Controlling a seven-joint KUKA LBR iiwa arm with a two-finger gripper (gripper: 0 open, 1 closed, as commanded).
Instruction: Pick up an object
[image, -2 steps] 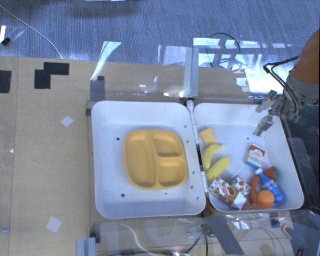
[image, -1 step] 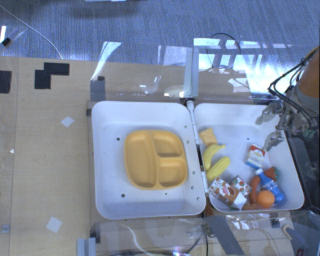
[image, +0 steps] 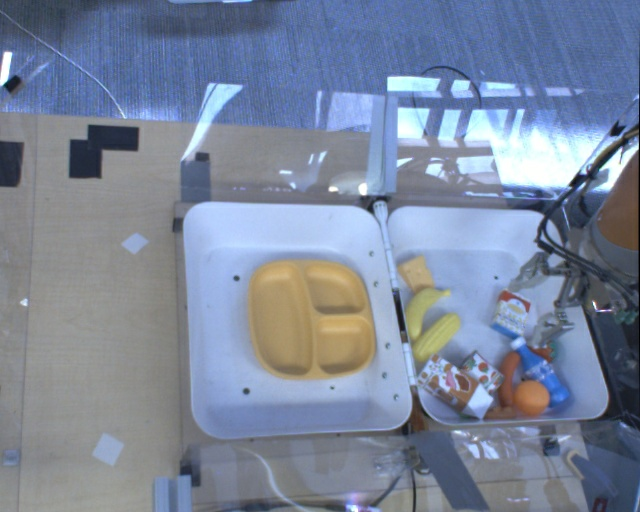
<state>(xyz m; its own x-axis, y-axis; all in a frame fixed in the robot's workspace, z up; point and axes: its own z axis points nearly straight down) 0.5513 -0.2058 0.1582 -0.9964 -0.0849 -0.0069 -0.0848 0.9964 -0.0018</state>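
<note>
Top-down slanted view of bench w/ two shallow white plastic bins side by side. Left bin (image: 215, 300): holds a yellow three-compartment plastic tray (image: 310, 318), lying flat near the centre. Right bin (image: 470, 245): holds the loose objects, clustered toward its near and left parts. Along left wall: small tan cracker-like square (image: 415, 272), then two yellow toy bananas (image: 430, 322) lying just beside each other. Near edge: red-and-white printed carton (image: 460, 383), lying on its side; to its right an orange ball (image: 532, 398) touching a blue-and-white bottle w/ red cap (image: 540, 368). Mid-right: small white carton w/ red and blue print (image: 511, 313), apart from the others. Metal two-finger gripper (image: 552, 295) enters from right, above the bin's right part, just beside the small white carton; fingers appear spread, nothing seen between them. Grey arm w/ black cables (image: 575, 215) at right edge.
</note>
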